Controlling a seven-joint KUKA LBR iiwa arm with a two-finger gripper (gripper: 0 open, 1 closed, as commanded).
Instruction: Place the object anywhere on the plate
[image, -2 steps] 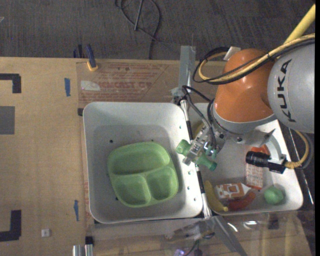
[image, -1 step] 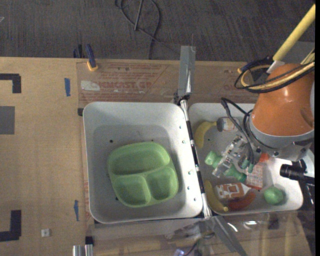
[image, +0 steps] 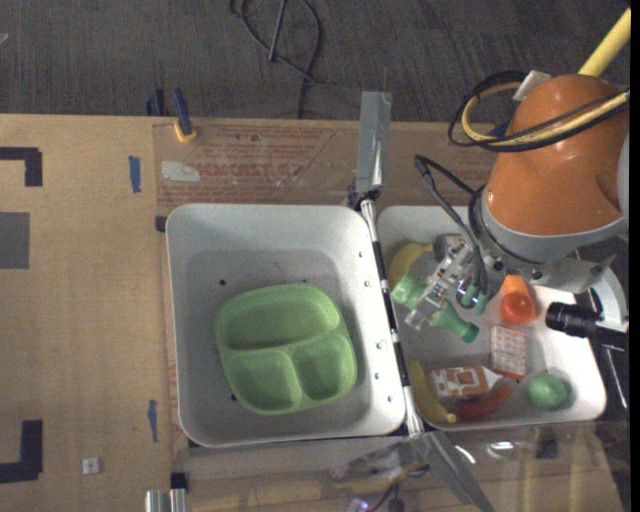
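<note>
The tool (image: 447, 283) is lowered over a green bottle (image: 437, 305) in the right bin (image: 590, 395), its grip apparently undeterminable, while the green plate (image: 285, 345) is seen in the left bin (image: 200, 240).

bins: 2 (image: 190, 240) (image: 590, 395) | plate: 1 (image: 285, 345) | bottle: 1 (image: 440, 310) | banana: 1 (image: 428, 395) | cup: 1 (image: 517, 300) | lime: 1 (image: 548, 390) | carton: 1 (image: 465, 380) | packet: 1 (image: 508, 348) | arm: 1 (image: 555, 150)

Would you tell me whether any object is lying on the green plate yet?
No, the green plate in the left bin carries nothing in its three compartments.
</note>
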